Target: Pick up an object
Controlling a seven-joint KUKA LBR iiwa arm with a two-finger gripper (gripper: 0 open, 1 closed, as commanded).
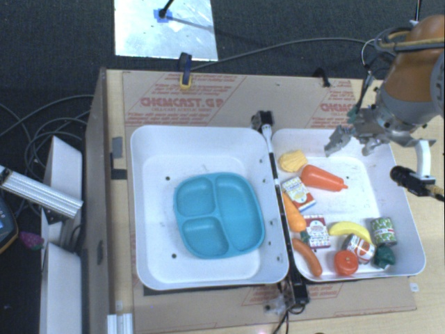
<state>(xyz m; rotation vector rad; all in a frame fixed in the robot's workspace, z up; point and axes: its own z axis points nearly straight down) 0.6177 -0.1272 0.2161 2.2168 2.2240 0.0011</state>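
Camera view, fixed above the bench, looking down at a slant on two shallow white bins set side by side on a cardboard sheet [208, 92] printed with red lettering that reads roughly "CHEMCAST GP". The left bin [160, 158] holds a blue three-compartment tray [218, 214]. The right bin [396, 214] holds toy foods: a yellow lumpy piece [293, 161] at the upper left, a large orange carrot [322, 178] beside it, a small red-and-white carton [299, 192] below, a second carrot [293, 216] along the left wall, a small printed box [317, 232], a sausage [308, 256], a banana [349, 228], a tomato [345, 262], a small can [358, 246], a green can [382, 231] and a dark green piece [384, 257]; their labels are too small to read. A silver sheet [167, 19] lies on the dark floor behind the bench. The arm enters from the right, its orange band high at the edge, and the gripper [353, 139] hangs over the upper rim of the right bin, above and to the right of the large carrot, with its fingers spread apart and nothing between them.
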